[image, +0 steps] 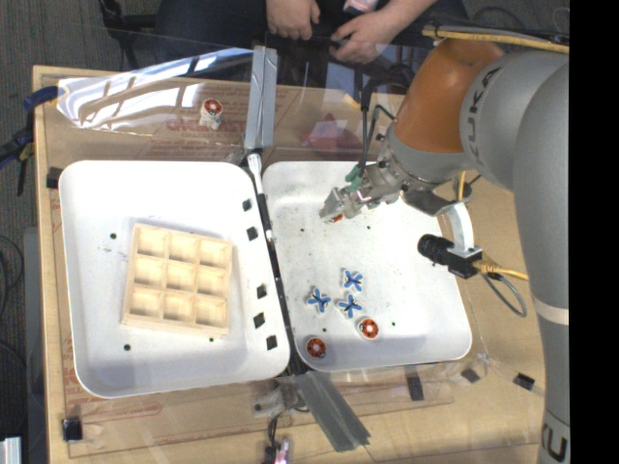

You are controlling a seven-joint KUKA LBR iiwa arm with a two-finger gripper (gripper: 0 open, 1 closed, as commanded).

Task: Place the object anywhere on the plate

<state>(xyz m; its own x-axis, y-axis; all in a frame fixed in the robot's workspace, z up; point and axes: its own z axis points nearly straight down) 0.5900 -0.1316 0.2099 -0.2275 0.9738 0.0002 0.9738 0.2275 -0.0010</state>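
Small red-and-white discs (316,347) and blue jacks (350,280), judged light and rigid, are best pinched across their middles, while the tool's (340,207) opening cannot be told

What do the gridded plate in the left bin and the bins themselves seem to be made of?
The gridded plate looks like pale unfinished wood: tan, matt, with square-cut cells. The left bin and right bin look like white moulded plastic, smooth with rounded corners and a slight sheen, though the material is not certain.
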